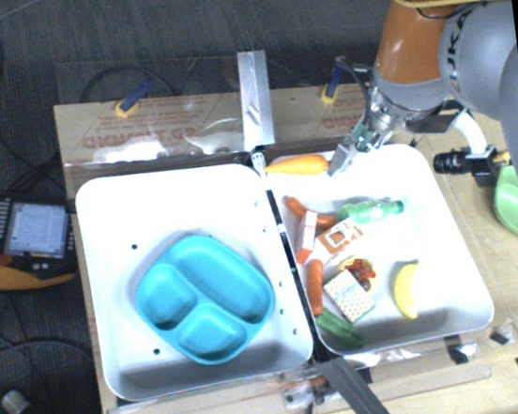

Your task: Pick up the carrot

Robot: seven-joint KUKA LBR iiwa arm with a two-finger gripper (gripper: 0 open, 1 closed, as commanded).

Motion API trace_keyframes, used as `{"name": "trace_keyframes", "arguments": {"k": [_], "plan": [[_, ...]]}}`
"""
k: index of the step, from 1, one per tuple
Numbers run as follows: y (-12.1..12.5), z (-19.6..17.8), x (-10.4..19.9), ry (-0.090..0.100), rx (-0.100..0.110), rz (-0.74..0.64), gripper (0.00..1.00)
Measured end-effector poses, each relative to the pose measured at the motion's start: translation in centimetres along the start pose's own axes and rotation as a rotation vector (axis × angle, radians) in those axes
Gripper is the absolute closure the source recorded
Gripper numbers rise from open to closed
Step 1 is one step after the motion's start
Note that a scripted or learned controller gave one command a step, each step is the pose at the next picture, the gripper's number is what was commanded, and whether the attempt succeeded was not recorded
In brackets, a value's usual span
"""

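Two white bins side by side; gripper (340, 160) hangs over top edge of the right bin (450, 223), next to a yellow-orange item (297, 165) on the rim. Can't tell how it's set or if it has anything. Carrot (315, 285) lies by the left wall of that bin, apart from gripper. Blue tray (205, 297) sits in left bin (109, 221).

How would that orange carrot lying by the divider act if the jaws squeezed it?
The long orange carrot looks like a smooth toy, so probably stiff and a bit slippery. Its rounded, tapering shape may let it roll or pivot. It lies close to the checked packet, which could get nudged.
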State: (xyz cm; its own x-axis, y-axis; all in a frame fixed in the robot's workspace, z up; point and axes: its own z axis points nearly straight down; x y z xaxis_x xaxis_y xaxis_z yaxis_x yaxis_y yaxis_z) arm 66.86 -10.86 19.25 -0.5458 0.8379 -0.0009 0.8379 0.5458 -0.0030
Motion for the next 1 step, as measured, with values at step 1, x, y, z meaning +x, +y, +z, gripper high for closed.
{"name": "trace_keyframes", "arguments": {"k": [1], "plan": [[1.05, -0.89, 1.56, 0.003, -0.002, 0.073, 1.00]]}}
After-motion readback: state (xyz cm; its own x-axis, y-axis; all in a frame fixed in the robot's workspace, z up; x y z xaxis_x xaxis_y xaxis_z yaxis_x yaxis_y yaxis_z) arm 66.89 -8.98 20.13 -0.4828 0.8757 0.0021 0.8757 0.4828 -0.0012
